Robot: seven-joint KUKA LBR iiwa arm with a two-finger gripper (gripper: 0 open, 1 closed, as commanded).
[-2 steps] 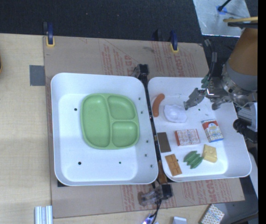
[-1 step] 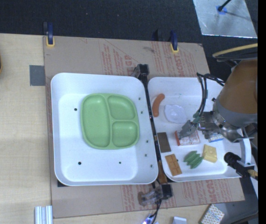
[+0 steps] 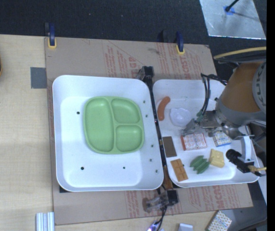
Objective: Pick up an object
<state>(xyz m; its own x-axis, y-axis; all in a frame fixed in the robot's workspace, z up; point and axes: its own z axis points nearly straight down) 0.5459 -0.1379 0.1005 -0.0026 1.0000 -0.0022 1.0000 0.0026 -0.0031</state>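
The arm [image 3: 241, 93], grey with an orange band, reaches in from the right and bends down over the right bin [image 3: 191, 181]. Its jaws [image 3: 199, 124] sit low over the middle of that bin, just above a red-and-white printed packet [image 3: 193, 141]; whether they are released or clenched cannot be told from this angle, and nothing can be made out between them.

The right bin holds the loose objects. An orange sausage-shaped piece [image 3: 162, 108] lies near its upper left corner. A clear, crumpled plastic piece [image 3: 179, 115] lies just right of it, near the jaws. A dark brown flat piece [image 3: 168, 146] rests along the left wall, and below it an orange-brown cracker-like rectangle [image 3: 178, 169]. A green pea-pod toy [image 3: 200, 164] lies near the lower edge, with a pale yellow wedge [image 3: 216, 158] just beside it on the right. A small blue-and-white packet [image 3: 221, 138] lies right of the red-and-white one.

The left bin [image 3: 70, 172] carries a green divided plate [image 3: 113, 124] with three compartments, set near its centre. Both bins rest on a cardboard sheet [image 3: 103, 57] on the counter [image 3: 12, 143].
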